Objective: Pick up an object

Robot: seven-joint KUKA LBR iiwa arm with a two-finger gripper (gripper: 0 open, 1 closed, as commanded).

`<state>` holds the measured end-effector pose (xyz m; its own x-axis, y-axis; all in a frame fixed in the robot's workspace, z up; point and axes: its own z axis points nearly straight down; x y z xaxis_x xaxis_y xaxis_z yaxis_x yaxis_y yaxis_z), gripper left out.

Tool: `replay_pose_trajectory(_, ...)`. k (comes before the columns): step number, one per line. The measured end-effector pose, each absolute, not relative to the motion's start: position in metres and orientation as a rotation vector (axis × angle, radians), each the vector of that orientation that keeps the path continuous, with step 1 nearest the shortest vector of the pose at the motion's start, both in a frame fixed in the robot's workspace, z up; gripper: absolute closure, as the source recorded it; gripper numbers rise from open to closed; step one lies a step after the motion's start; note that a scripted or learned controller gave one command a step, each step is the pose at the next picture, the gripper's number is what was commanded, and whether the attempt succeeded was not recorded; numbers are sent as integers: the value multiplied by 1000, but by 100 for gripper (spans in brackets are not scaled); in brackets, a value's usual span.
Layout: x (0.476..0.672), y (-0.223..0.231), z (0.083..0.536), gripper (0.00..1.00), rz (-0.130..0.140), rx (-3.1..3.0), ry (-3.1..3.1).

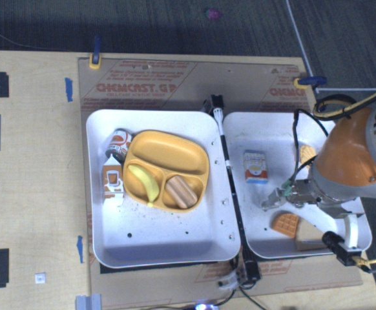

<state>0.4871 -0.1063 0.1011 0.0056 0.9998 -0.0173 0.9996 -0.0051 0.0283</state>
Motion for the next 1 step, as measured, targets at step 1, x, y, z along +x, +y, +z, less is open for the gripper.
replay_pose_trajectory(1,483,-108,90,0,11,2214,2213)
